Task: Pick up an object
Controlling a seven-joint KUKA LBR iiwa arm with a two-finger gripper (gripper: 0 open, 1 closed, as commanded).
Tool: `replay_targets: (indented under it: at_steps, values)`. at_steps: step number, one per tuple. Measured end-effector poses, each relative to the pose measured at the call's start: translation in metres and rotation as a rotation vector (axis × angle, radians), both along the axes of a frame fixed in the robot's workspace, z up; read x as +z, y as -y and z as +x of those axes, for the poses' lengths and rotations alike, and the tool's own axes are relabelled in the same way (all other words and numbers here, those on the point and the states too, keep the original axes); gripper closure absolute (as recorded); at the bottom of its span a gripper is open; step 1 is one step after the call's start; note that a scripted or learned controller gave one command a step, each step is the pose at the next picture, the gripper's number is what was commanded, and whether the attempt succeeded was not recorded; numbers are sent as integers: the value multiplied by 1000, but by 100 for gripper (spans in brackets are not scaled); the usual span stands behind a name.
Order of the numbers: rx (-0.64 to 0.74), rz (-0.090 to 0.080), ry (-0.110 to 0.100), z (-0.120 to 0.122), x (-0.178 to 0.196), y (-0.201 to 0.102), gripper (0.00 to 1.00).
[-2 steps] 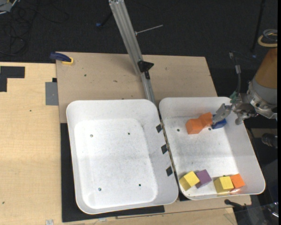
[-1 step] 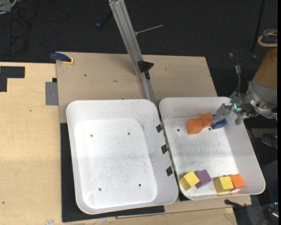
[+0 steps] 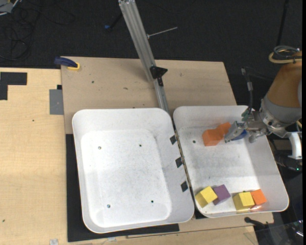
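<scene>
Both bins, the left bin (image 3: 125, 172) and the right bin (image 3: 229, 162), look like smooth white plastic, faintly speckled. Beneath them the bench (image 3: 30, 152) is pale matt wood. Behind the bins a ribbed metal rail (image 3: 140, 45) has a dull sheen. The orange block (image 3: 215, 135) in the right bin looks matt.

The arm (image 3: 285, 93) reaches in from the right, orange band above the wrist, bent low. Its hand (image 3: 234, 135) points left, fingers too blurred to read.
</scene>
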State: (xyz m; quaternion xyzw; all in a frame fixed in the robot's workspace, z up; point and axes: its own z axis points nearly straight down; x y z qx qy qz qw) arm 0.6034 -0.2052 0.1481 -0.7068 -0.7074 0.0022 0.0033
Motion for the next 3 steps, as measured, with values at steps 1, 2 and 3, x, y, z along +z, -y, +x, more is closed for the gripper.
replay_targets:
  at_steps: [1,2,3]
  values:
    - [-1,-1,7,0,-32,1,0]
    - [-2,0,4,0,-25,2,100]
    - [0,-2,10,2,18,1,100]
